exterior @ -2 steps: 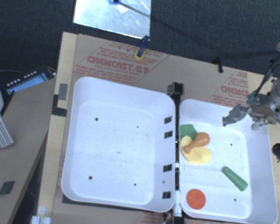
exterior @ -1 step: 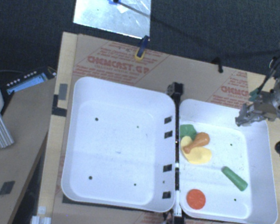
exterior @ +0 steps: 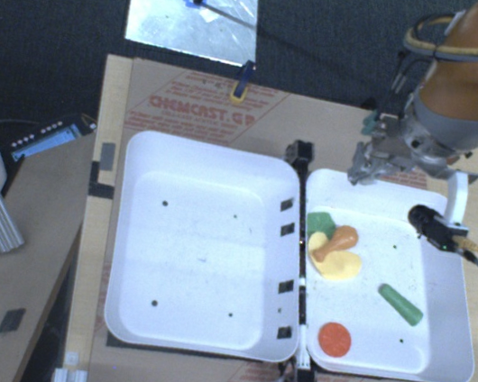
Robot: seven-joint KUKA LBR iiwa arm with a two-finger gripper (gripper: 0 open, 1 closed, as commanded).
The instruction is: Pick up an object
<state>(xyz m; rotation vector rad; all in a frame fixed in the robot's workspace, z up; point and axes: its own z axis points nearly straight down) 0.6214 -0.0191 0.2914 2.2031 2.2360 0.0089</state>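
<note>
1. Two shallow white plastic bins lie side by side on the counter (exterior: 100, 198); the right bin (exterior: 451, 310) holds a green cylinder (exterior: 400, 304), a flat red disc (exterior: 335, 339) and a clustered yellow, orange and green toy pile (exterior: 332, 245).
2. Tool (exterior: 363, 173) hovers above that bin's far rim, apart from every object; whether it is open cannot be told.

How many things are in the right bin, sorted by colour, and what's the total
Green: 2, one at the cluster by the divider, one long piece lying apart
Orange: 1, a drumstick-like piece in the cluster
Yellow: 1, a flat piece under the orange one
Red-orange: 1, a round disc near the front wall
Total: 5, all in the right bin
</note>
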